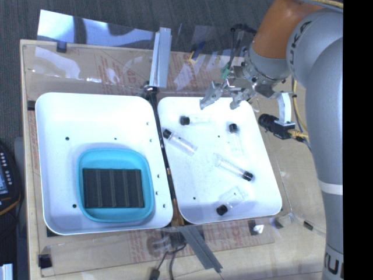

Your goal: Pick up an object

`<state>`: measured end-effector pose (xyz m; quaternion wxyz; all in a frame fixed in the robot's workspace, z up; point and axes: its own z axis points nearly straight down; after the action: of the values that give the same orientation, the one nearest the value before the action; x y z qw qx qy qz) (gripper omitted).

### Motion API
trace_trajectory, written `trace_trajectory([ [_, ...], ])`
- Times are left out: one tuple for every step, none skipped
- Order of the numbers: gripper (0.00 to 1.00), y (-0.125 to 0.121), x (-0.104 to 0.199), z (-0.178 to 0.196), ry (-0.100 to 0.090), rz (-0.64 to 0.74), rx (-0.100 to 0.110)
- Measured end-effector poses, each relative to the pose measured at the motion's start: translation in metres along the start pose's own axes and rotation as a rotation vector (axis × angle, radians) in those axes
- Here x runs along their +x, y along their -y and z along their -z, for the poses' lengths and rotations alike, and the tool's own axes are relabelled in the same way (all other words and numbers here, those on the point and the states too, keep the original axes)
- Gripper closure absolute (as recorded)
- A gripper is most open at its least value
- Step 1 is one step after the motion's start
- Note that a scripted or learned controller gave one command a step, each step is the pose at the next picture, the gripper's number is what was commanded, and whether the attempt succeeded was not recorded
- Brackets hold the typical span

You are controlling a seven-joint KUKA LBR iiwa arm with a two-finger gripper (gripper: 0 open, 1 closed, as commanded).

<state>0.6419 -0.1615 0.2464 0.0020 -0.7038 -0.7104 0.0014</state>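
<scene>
gripper fingers spread, holding nothing; five clear vials right bin; one blue tray left.

Blue tray, dark ribbed insert; white bins.

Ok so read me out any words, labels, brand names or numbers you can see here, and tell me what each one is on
"KU" – dark letters on the arm's grey casing, cut off at the frame's lower edge.
More dark letters on the grey link below the orange band: seen at a slant, unreadable.
Faint reddish print on the clear sheet over the bench: too blurred to read.
Nothing readable on the white bins, the teal tray or the vials.
</scene>
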Motion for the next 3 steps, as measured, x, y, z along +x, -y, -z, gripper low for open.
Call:
trace_trajectory([
  [0.00, 0.018, 0.052, -0.141, 0.001, -0.051, -0.002],
  [0.00, 0.032, 0.017, -0.154, -0.001, -0.001, -0.001],
  [1.00, 0.031, 0.017, -0.144, 0.000, 0.003, -0.001],
])
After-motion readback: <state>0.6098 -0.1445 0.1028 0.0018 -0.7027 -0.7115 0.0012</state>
